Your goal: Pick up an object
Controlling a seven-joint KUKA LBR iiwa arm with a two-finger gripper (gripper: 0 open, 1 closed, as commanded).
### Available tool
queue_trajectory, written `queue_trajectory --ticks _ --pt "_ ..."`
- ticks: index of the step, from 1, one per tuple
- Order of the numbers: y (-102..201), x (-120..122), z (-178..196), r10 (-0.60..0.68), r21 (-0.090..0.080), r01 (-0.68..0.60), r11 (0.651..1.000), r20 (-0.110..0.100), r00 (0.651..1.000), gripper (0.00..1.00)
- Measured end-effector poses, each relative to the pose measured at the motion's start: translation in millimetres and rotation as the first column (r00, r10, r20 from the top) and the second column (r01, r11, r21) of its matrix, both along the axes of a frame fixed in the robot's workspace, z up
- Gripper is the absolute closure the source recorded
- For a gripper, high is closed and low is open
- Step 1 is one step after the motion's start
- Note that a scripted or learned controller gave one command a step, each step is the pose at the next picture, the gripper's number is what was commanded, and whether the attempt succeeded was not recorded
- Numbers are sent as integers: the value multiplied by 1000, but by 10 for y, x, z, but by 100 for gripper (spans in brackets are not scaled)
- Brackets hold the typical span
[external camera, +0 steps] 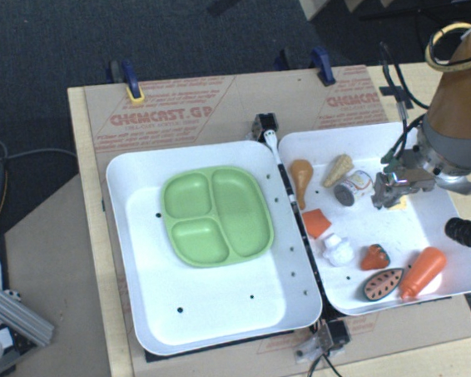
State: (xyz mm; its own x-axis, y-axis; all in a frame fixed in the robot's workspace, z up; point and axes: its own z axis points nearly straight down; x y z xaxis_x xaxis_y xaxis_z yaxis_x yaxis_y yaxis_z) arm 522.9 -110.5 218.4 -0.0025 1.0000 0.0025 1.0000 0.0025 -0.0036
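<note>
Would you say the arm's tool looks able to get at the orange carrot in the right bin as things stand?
Probably yes. The tool hangs over the right bin, and the carrot lies uncovered near the front edge, with a dark oval piece beside it.

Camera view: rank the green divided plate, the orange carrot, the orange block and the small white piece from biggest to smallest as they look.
1. green divided plate
2. orange carrot
3. orange block and small white piece, too alike in size to rank.

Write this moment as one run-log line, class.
arm: over right bin | pincer: low, near small can | left bin: green divided plate | carrot: untouched
</note>
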Motion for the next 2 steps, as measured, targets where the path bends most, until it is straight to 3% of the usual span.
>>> queue_trajectory --ticks 1,2 --pt "449 -283 -57 1 1 -1 1000 0 1000 100" --pt "631 -334 -32 0 -1 0 1000 1 1000 100"
